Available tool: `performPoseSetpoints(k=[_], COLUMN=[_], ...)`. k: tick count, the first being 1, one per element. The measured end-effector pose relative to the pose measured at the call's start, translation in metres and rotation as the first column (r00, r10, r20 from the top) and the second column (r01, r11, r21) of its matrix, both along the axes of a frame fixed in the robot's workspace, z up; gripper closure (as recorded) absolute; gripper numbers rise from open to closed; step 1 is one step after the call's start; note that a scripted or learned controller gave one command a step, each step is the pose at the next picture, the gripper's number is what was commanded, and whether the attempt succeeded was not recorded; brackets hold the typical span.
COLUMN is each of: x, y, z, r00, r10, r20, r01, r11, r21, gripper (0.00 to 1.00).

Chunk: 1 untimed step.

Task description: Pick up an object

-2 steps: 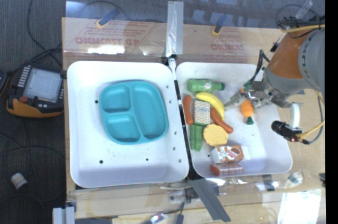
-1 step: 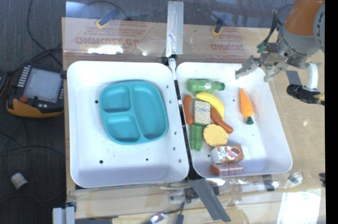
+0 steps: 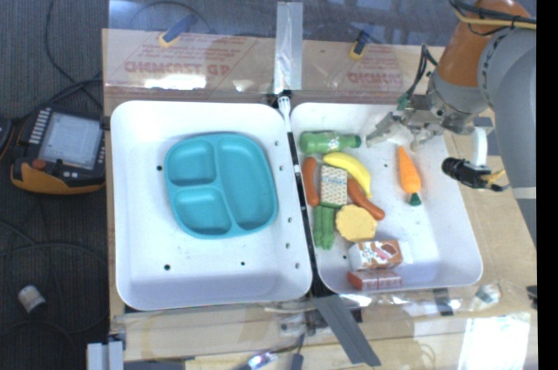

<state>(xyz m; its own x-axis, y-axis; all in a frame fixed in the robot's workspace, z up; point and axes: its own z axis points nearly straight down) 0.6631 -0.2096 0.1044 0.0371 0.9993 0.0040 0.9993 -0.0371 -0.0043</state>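
The right bin (image 3: 453, 224) holds a pile of toy food. A green bottle (image 3: 330, 141) lies at the top, with a yellow banana (image 3: 349, 169) and a checkered cracker (image 3: 333, 183) below it. An orange carrot (image 3: 408, 172) lies apart to the right. Lower down are a round yellow piece (image 3: 356, 222), a green pickle (image 3: 324, 226) and a red and white carton (image 3: 377, 255). My gripper (image 3: 401, 131) hangs over the bin's upper right part, just above the carrot's top end. It is open, and nothing sits between its fingers.
The left bin (image 3: 139, 255) holds a blue divided plate (image 3: 218, 183). An orange sausage (image 3: 311, 181) lies against the wall between the bins. A black cable end (image 3: 466, 170) juts from the arm over the right bin's edge. A handheld controller (image 3: 57, 150) lies on the floor at left.
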Motion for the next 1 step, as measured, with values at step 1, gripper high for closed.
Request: performPoseSetpoints(k=[1], x=[-0.0433], y=[0.0017], z=[-0.0120], r00=[1.000], r10=[-0.019], r20=[0.021], r01=[0.019], r11=[1.000], r21=[0.001], gripper=[0.00])
